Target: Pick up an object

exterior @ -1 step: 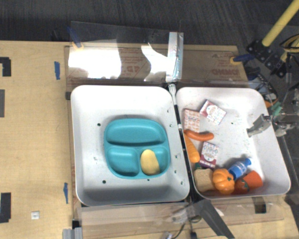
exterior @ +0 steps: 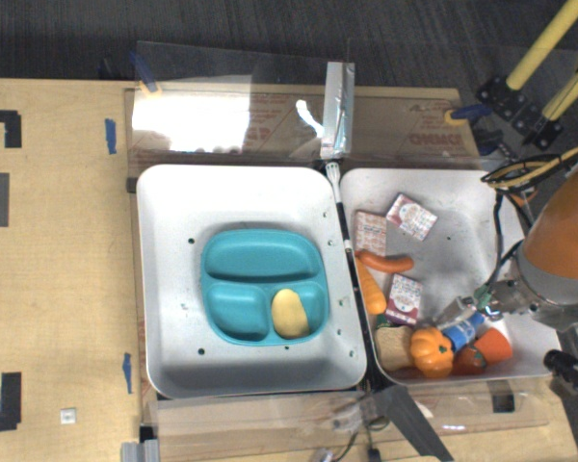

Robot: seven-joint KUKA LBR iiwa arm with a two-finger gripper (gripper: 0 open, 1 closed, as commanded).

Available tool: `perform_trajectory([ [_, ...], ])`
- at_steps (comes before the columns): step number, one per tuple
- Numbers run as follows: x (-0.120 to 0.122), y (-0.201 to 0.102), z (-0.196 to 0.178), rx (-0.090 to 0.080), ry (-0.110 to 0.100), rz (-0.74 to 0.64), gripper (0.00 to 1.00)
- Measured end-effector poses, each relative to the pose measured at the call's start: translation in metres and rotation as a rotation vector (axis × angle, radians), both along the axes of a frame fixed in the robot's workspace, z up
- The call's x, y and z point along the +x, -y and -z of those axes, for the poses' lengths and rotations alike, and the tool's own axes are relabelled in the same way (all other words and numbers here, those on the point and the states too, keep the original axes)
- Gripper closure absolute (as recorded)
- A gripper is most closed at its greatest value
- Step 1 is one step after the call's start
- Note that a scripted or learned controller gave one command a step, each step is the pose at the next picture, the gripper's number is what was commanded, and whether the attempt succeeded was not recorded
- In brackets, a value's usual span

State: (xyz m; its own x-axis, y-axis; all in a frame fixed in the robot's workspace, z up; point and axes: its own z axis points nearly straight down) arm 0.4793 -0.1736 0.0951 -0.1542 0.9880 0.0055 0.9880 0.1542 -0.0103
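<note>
carrot (exterior: pixel 371 291) in right bin (exterior: pixel 462 183), by left wall, long axis running top to bottom, thick end down | sausage (exterior: pixel 386 261) crossing above it, lying left-right | gripper (exterior: pixel 474 308) low in right bin, above pumpkin (exterior: pixel 431 347) and tomato (exterior: pixel 470 359) | finger state: cannot tell | potato (exterior: pixel 289 313) in teal tray (exterior: pixel 260 258), left bin (exterior: pixel 173 258)

A divided tray (exterior: pixel 260 268) holding a potato (exterior: pixel 289 313) sits in the left bin (exterior: pixel 164 258); toys crowd the right bin (exterior: pixel 462 205).

One fixed overhead camera (slanted) looks down on both bins (exterior: pixel 164 258).
</note>
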Motion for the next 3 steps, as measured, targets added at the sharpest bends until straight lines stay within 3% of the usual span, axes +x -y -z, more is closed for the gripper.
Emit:
perform_trajectory([
  [1, 0.012, -0.044, 0.008, -0.007, 0.016, 0.45, 0.0],
  [2, 0.013, -0.043, -0.003, -0.007, 0.021, 0.452, 1.0],
  [3, 0.062, -0.085, -0.09, -0.004, 0.014, 0.167, 1.0],
])
